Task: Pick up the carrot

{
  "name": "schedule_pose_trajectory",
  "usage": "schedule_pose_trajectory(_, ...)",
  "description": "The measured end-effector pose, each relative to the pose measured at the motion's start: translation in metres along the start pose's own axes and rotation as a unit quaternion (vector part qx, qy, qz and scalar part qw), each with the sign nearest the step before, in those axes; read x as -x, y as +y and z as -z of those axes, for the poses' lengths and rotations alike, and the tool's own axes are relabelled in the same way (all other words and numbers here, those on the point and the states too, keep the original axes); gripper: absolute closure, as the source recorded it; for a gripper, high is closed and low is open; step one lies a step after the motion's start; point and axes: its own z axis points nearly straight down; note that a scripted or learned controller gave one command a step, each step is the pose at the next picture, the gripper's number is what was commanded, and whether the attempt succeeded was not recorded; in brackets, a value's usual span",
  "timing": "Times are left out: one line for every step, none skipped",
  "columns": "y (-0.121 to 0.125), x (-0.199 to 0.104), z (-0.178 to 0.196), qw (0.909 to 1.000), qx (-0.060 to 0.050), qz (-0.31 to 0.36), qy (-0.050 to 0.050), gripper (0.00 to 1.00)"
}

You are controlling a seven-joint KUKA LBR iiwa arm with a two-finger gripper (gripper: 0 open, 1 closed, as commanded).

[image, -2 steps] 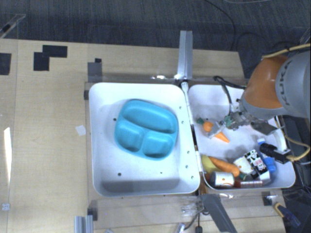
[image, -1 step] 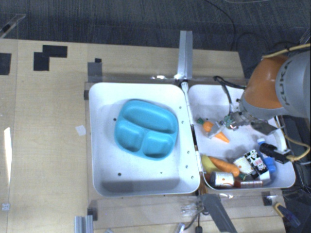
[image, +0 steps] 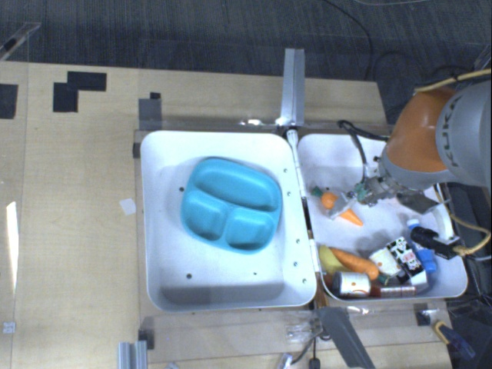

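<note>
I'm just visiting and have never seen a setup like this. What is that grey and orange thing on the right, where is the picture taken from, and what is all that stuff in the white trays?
You are looking down at a slant from one fixed camera above a bench. The grey and orange thing is a robot arm, reaching in from the right. At its tip is a two-finger gripper, low over the right bin. I cannot tell whether it holds anything. Beside it lie small orange pieces. At that bin's near edge sit a carrot, a yellow item and other small toys. The left bin holds a blue divided tray.
</note>
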Motion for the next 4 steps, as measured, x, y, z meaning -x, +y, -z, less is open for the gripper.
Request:
schedule_pose_trajectory(0.000,0.000,0.000,1.0000,0.000,0.000,0.000,0.00)
schedule_pose_trajectory(-0.016,0.013,0.000,0.9821,0.000,-0.188,0.000,0.00)
schedule_pose_trajectory(-0.060,0.039,0.000,0.9788,0.000,-0.205,-0.001,0.00)
schedule_pose_trajectory(-0.060,0.039,0.000,0.9788,0.000,-0.205,-0.001,0.00)
